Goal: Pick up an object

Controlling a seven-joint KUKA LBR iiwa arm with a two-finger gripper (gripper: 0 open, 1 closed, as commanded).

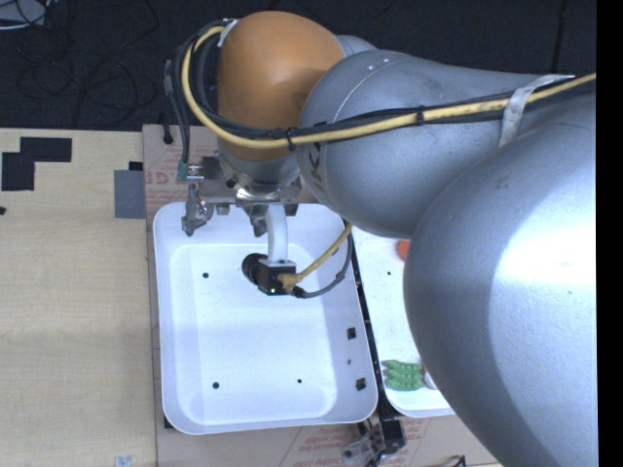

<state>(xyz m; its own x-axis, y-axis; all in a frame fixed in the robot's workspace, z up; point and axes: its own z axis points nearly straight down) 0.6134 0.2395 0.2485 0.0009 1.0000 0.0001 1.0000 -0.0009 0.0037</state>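
The grey arm (487,241) takes up most of the right half of the view. It sweeps in from the right and bends down under its orange band (273,66) at the top centre. Below and to the left lies the pale wooden bench (68,300), which bears a few flat dark patches (34,159) near its back edge.

The left bin (195,368) sits in the middle of the view. Its white floor is in plain sight and marked with a few small dark dots (215,386). The right bin (380,309) stands just beside it, and the arm covers all but a narrow strip along their shared wall.

The gripper (225,224) hangs from the wrist over the back rim of the left bin. Its two fingers (193,217) point down and stand apart, with white bin wall showing between them and no object there.

The things that could be picked up are both in the right bin, well apart from the gripper. A lumpy green object (402,375) lies near that bin's front rim, close to the wall shared with the left bin, and the arm partly covers it. Farther back, a small orange object (401,249) peeks out from under the arm's edge, too little of it showing to name.
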